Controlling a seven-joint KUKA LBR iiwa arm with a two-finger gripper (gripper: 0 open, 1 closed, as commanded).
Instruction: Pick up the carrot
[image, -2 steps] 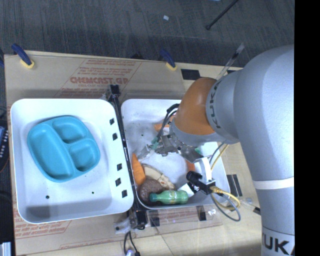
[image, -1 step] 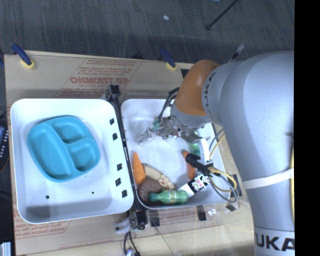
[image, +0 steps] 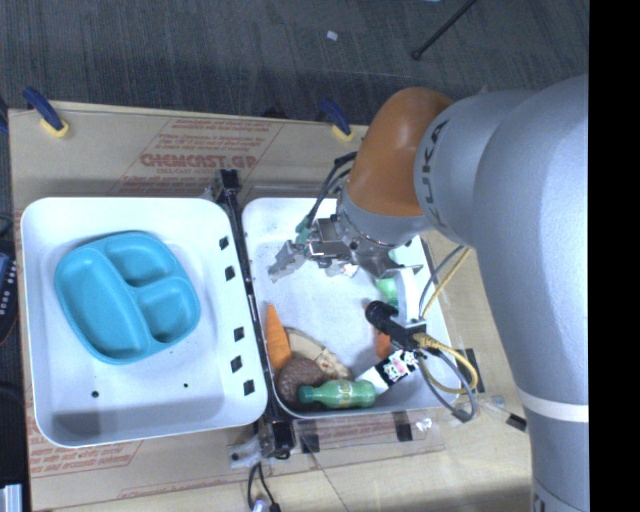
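Carrot (image: 277, 338) lying near the left wall of the right bin (image: 258, 225), beside a brown round lump (image: 297, 380) and above a green bottle (image: 338, 395) on its side, well apart from the blue divided tray (image: 125, 293) in the left bin (image: 40, 400) on the desk (image: 150, 150). Further right, gripper (image: 290, 255) hovering over bare bin floor above the carrot, fingers spread and grasping nothing. Rightmost, grey arm with orange band (image: 395, 150) reaching in.
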